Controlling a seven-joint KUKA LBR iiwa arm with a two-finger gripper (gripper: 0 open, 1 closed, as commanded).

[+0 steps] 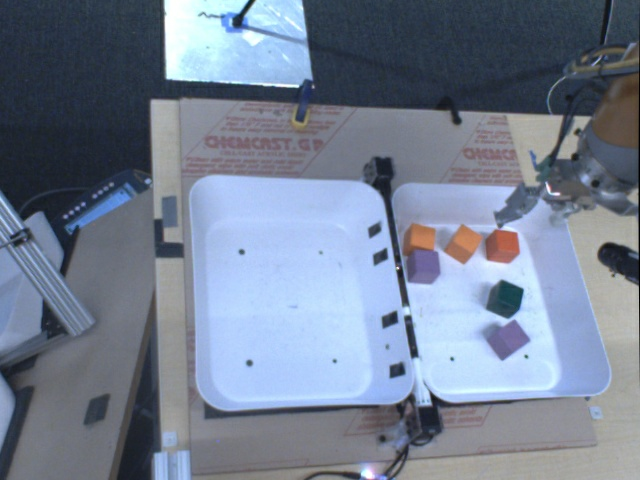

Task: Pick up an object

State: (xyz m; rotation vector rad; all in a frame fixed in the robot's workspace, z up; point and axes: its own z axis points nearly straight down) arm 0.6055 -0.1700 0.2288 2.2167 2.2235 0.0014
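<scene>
The right bin [575, 298] holds several small blocks: an orange one [420, 237], a second orange one [464, 243], a red-orange one [502, 245], a purple one [424, 265], a dark green one [506, 297] and another purple one [508, 338]. My gripper [515, 208] hangs over the bin's far right part, just above and behind the red-orange block. Nothing shows between its fingers. The arm comes in from the right edge.
The left bin [215, 268] sits beside the right one, with black clips [385, 258] along the shared wall. A silver plate [237, 26] lies at the back. A yellow clamp [301, 118] sits on the board's far edge.
</scene>
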